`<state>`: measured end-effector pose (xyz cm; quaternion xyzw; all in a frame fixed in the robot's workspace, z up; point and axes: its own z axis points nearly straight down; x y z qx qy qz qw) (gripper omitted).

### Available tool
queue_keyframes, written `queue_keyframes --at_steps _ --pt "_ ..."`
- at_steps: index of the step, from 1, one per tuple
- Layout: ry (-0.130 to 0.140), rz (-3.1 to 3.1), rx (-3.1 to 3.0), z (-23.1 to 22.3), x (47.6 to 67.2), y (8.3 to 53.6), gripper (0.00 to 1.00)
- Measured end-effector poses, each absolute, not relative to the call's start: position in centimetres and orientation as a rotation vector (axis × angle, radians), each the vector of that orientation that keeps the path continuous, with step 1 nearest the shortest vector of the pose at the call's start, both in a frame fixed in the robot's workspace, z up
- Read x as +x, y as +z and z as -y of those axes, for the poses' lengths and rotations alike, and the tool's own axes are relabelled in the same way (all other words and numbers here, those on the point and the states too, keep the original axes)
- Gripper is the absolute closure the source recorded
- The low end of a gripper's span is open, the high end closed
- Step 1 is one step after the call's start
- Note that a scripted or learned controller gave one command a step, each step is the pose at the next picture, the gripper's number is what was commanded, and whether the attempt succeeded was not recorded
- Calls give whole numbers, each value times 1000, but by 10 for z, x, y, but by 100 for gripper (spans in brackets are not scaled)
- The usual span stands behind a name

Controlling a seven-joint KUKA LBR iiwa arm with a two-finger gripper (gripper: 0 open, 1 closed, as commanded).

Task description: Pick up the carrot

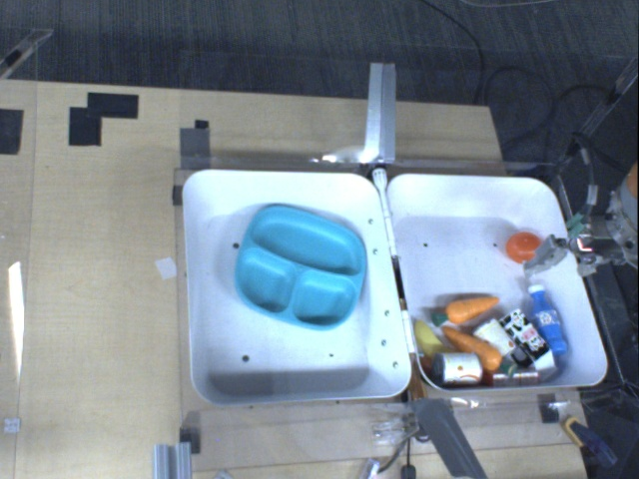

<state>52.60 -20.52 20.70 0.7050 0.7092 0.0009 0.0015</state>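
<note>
two shallow white bins sit side by side on the pale wooden surface [90, 297]. the left bin [210, 367] holds a blue divided plate [298, 264], three compartments, lying near the bin's middle. the right bin [469, 208] has its clutter pushed into the near corner.

the carrot [470, 308] lies in that right bin, at the far edge of the heap, roughly level and pointing toward the plate side. a second orange piece [473, 343] lies just nearer and slants down to the right, touching or nearly touching it (the two are hard to separate where they meet). a yellow-green item [427, 337] sits at the left of the heap, partly tucked under the others. a small can [461, 369] with a red band lies at the near rim. a black-and-white patterned piece [521, 332] and a blue bottle [548, 321] lie to the right; their outlines are blurred and overlap.

an orange round object [522, 246] rests apart from the heap, farther back near the right wall.

the hand [569, 248] reaches in over the right wall, just beside that round object and well clear of the carrot. it is cut off by the frame edge and smeared grey, so i cannot tell whether it is open or closed.
</note>
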Motion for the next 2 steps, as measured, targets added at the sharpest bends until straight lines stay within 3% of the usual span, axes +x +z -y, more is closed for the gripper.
queue_keyframes --at_steps 1,2 --pt "6 -2443 1965 160 522 99 0" --pt "13 -2469 1923 128 568 90 0"
